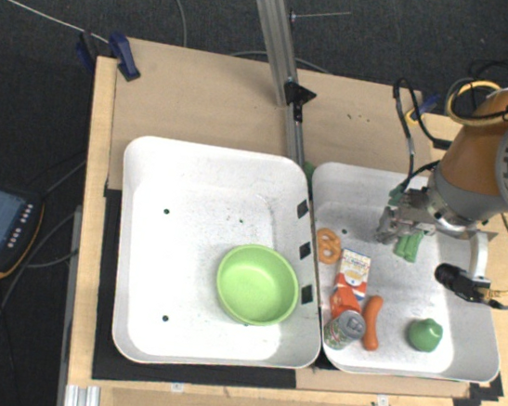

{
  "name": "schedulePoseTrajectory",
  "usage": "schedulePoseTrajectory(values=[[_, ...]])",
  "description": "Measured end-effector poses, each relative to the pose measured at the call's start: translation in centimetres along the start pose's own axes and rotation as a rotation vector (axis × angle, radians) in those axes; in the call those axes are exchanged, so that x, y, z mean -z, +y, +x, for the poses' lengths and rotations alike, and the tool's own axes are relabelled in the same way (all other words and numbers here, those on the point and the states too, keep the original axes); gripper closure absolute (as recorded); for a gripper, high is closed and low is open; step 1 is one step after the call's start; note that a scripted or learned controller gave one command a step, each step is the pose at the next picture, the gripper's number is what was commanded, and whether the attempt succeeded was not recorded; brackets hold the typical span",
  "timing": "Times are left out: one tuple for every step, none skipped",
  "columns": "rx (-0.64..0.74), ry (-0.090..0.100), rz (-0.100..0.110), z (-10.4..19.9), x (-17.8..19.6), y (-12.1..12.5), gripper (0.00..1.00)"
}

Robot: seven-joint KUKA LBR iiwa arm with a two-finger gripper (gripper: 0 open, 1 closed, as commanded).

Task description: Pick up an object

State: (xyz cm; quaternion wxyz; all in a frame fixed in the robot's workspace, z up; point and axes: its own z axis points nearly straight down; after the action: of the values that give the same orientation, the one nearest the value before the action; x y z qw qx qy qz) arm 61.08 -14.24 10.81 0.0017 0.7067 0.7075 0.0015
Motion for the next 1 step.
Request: schedulePoseTrajectory(values=[[-0.001,-0.001,0.000,-0.56,4.41,0.17,1.00]])
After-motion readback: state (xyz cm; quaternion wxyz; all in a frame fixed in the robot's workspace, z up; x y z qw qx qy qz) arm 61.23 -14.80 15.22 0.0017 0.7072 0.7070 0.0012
